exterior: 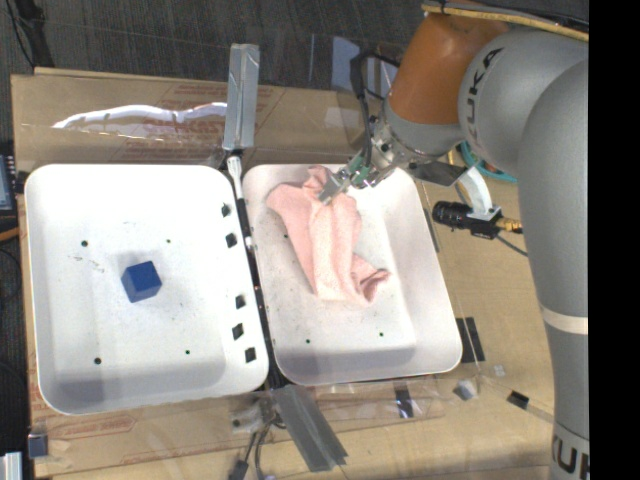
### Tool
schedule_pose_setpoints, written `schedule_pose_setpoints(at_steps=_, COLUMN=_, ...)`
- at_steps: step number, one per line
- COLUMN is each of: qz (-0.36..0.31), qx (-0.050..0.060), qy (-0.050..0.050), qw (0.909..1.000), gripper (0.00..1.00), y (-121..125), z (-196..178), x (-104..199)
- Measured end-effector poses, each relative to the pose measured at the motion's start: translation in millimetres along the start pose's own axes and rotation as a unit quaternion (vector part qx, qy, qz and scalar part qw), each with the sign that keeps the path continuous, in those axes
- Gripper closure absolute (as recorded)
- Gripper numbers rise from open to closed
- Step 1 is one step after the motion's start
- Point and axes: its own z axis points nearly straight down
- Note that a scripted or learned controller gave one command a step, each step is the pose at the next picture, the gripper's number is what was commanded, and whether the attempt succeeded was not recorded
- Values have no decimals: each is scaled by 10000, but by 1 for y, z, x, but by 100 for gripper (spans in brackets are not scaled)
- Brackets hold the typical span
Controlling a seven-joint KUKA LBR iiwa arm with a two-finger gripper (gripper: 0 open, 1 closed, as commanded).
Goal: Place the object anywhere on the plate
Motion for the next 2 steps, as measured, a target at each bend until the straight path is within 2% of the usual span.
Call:
schedule_pose_setpoints(at_steps=1, qz=-30, qx=-3, qy=-4, qw=10000, gripper=100, y=1, z=-14, x=1)
schedule_pose_setpoints(at_steps=2, qz=-2043, qx=15, qy=9, qw=9789, gripper=100, y=10, z=-3, x=49)
